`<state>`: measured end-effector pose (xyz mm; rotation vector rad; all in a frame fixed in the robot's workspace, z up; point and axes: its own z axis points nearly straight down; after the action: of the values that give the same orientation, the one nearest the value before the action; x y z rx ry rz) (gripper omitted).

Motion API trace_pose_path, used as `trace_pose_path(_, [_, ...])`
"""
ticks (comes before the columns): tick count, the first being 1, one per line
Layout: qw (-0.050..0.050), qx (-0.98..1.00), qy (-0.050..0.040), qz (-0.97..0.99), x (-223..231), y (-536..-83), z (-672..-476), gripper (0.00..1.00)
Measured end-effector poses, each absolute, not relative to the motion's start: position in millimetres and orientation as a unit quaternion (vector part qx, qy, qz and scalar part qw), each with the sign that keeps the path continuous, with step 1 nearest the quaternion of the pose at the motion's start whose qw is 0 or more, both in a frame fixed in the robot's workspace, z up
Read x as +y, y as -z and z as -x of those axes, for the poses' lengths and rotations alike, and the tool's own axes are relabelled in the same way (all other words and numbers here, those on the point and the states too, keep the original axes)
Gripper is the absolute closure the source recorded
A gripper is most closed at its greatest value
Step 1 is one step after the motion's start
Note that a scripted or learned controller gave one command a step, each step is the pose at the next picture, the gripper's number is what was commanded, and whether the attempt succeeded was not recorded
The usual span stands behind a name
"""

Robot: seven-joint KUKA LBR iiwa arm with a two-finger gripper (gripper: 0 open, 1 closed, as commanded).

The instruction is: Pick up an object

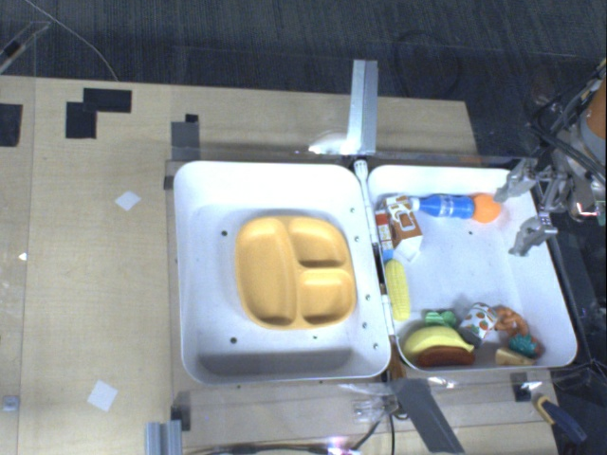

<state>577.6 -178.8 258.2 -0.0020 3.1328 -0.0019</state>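
Observation:
My gripper (518,214) hangs over the right edge of the right bin (493,282), its two grey fingers spread apart with bare bin floor between them, so it is open. Just to its left lies a blue bottle (444,206) with an orange cap (486,209), clear of the fingers. A small brown and white carton (402,226) lies against the bin's left wall, with a yellow corn cob (398,290) below it. Along the front edge sit a banana (429,336), a brown and red toy (440,354) and several small toy foods (495,324).
The left bin (204,282) holds a yellow divided plate (292,271). A metal post (364,102) rises behind the seam between the bins. Black tape marks (93,110) lie on the wooden bench at the far left.

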Motion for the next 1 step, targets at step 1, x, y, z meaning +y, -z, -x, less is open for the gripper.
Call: trace_pose_path(1, [0.002,0.987,-0.0005,-0.159,-186.9,-157.5,-607.2,0.0])
